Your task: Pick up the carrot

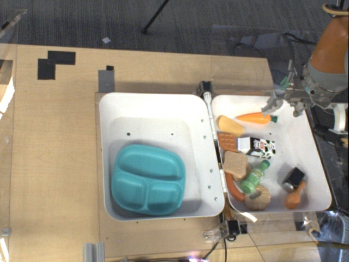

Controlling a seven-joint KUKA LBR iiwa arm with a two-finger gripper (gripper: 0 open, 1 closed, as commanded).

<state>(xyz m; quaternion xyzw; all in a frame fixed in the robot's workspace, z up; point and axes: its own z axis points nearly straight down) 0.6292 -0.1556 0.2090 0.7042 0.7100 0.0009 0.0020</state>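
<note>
Two shallow white plastic bins (154,105), one teal sectioned tray (147,177), one orange carrot (253,118), one green bottle (254,177).

right bin (319,162): far-right floor open | carrot (253,118): yellow wedge (230,125) just left, bare floor right | left bin (158,111): teal tray (147,178) fills front

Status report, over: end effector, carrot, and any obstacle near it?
End effector at carrot's green end, right bin. Carrot flat on bin floor, not lifted. Cheese wedge close beside carrot.
</note>
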